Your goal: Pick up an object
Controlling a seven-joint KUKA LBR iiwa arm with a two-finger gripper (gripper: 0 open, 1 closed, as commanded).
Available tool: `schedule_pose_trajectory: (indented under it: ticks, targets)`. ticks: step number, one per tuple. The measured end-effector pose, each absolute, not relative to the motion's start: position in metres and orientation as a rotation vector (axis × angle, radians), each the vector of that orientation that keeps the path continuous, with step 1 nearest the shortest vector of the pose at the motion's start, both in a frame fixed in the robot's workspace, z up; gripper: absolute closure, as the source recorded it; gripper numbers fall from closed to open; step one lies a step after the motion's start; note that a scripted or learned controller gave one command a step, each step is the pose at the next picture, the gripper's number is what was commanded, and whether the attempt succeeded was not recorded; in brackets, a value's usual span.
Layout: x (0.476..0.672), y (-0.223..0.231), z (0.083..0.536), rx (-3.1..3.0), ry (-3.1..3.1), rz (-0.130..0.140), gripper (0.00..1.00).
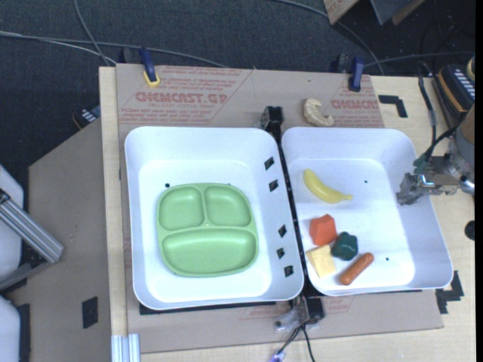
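Two white bins side by side. Left bin (143,202): green divided plate (207,228). Right bin (423,240): banana (324,188), red block (323,229), dark green pc (346,246), yellow cheese wedge (321,261), sausage (356,268), clustered nr left wall. Gripper (411,187) at right rim, apart from the items; grip state cannot be told.

One camera is fixed high above the table (226,96) and looks down at a slant. It stands far enough to take in both white bins, the left bin (143,202) and the right bin (392,217), side by side, plus dark floor (45,66) behind and left of the table.
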State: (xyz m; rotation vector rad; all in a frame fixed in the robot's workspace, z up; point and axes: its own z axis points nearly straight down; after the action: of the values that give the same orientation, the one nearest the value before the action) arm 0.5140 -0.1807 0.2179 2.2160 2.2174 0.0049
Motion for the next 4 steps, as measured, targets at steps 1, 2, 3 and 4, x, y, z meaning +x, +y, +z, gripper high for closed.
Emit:
schedule_pose_trajectory:
  ticks: [1, 2, 3, 4]
  targets:
    - [0.515, -0.181, 0.227, 2.218, 2.221, 0.003, 1.00]
    - [0.518, -0.129, 0.238, 2.215, 2.229, 0.005, 1.00]
    - [0.516, -0.072, 0.244, 2.216, 2.232, 0.003, 1.00]
    - [0.521, -0.024, 0.249, 2.215, 2.229, 0.004, 1.00]
